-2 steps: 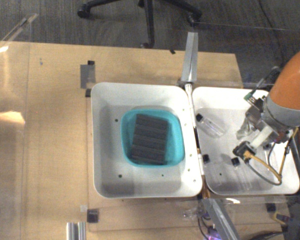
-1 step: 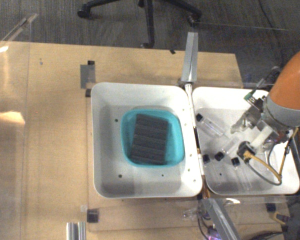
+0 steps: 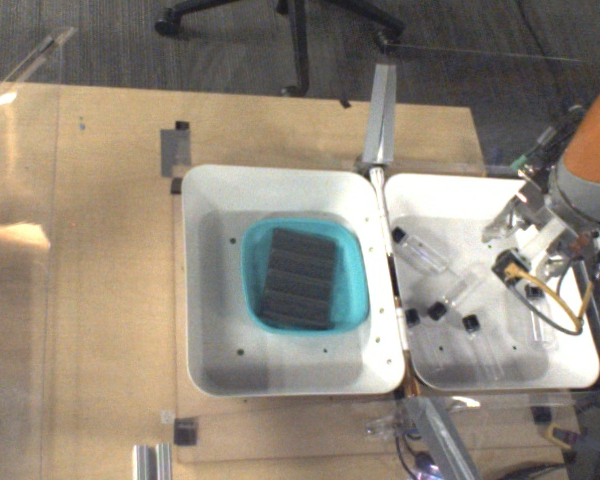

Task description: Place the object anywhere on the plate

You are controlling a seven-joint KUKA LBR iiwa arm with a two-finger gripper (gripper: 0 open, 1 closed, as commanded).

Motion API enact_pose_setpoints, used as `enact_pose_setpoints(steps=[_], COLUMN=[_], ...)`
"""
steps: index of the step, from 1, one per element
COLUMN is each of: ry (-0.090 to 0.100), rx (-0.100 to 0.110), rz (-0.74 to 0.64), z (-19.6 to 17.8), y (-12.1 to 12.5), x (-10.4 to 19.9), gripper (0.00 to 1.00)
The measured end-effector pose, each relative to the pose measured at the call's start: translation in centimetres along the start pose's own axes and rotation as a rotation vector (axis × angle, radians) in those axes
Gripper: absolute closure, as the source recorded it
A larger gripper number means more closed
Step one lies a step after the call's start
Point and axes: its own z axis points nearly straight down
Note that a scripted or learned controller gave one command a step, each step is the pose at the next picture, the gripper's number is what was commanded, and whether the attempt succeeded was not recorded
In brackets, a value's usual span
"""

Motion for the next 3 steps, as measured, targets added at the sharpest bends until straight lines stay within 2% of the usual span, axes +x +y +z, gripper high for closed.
enact_pose_setpoints(steps=[1,2,3], ry=[0.003,0.002,-0.004], rx=[-0.007,-0.008,0.006], rz=[0.131,0.287,0.400], z=[-15.9,-20.8,3.6], y=[1.1,2.1,1.7], x=[-4.9,-8.7,-8.8], gripper=[0.00,0.00,0.00])
